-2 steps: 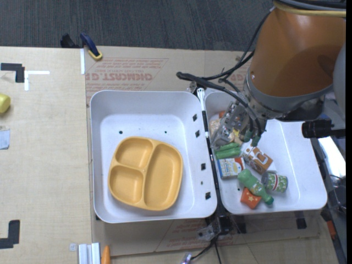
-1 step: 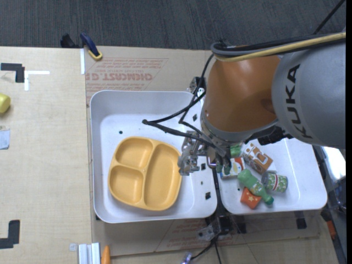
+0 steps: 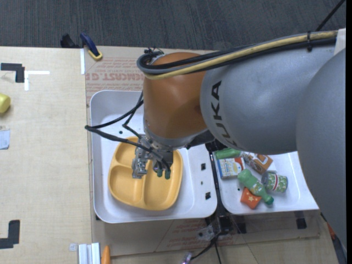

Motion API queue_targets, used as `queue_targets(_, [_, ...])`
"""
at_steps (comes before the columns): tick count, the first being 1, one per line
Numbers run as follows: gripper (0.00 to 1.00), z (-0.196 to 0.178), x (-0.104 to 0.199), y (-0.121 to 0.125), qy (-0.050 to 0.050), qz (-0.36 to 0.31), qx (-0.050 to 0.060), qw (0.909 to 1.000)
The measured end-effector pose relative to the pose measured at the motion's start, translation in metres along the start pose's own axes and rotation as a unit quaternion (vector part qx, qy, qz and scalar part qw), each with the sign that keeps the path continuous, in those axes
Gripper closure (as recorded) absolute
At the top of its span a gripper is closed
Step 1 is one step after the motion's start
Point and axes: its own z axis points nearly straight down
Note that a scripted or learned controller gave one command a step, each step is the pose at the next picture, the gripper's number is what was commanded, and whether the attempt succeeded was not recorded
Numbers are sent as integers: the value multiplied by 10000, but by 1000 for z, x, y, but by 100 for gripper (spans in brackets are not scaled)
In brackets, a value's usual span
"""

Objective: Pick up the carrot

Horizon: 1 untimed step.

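The carrot (image 3: 249, 198) lies in the right-hand bin (image 3: 297, 199), lower right of the frame, a short orange piece with a green leafy end pointing toward the right. It sits at the near edge of a small heap of toy groceries: a green bottle (image 3: 248, 179) touches it from above, a small can with a green label (image 3: 278, 183) stands just to the right, and a blue-and-white carton (image 3: 228, 168) lies beyond the bottle toward the divide between the bins. Nothing of the arm touches the carrot. The gripper (image 3: 152, 167) hangs well apart from it, over in the left bin (image 3: 104, 147), low above a yellow divided plate (image 3: 124, 183) that takes up most of that bin's floor. From here I cannot tell whether the gripper is apart or together, and I see nothing clamped in it. Above it bulges the orange band of the arm (image 3: 170, 103), and the grey body of the arm (image 3: 264, 98) sweeps in from the right, covering the upper part of both bins. Black cables (image 3: 118, 126) loop out from the wrist across the left bin. Out on the pale wooden tabletop (image 3: 44, 164), a small yellow thing (image 3: 3, 103) sits at the left edge of the frame, and a blue-and-yellow clip (image 3: 91, 46) lies near the top.
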Motion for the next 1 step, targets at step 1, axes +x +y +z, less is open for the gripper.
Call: queue_targets(1, [100,-13,12,2,-8,1342,3,9910])
